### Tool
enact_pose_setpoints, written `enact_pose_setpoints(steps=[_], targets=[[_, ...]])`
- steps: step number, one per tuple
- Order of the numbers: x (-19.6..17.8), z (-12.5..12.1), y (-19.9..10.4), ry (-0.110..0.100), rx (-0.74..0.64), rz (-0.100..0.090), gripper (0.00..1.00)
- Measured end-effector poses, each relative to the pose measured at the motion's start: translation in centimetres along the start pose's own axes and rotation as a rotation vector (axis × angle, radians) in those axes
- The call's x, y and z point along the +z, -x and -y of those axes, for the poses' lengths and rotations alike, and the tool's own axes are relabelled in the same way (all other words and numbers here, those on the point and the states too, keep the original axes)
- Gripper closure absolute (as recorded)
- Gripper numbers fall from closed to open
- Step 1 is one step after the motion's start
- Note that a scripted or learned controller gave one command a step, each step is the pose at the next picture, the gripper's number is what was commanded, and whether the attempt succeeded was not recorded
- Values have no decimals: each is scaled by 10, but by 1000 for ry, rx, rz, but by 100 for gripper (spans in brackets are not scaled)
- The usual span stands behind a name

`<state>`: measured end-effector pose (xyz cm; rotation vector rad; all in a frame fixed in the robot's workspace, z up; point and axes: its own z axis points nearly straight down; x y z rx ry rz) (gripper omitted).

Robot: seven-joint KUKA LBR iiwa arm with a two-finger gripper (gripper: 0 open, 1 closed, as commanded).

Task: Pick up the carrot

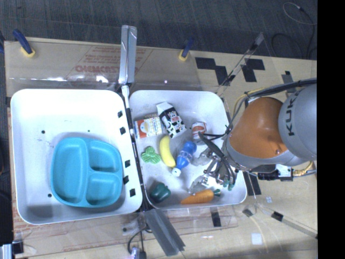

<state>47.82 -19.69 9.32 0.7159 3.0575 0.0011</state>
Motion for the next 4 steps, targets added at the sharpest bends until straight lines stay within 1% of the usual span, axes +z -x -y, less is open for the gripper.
enact_pose_setpoints(steps=[1,2,3,4], targets=[[-10,-1,0,0,-5,0,100],[-10,-1,0,0,-5,0,0],[1,-9,28,-1,140,1,0],[-3,8,10,3,-276,16,0]])
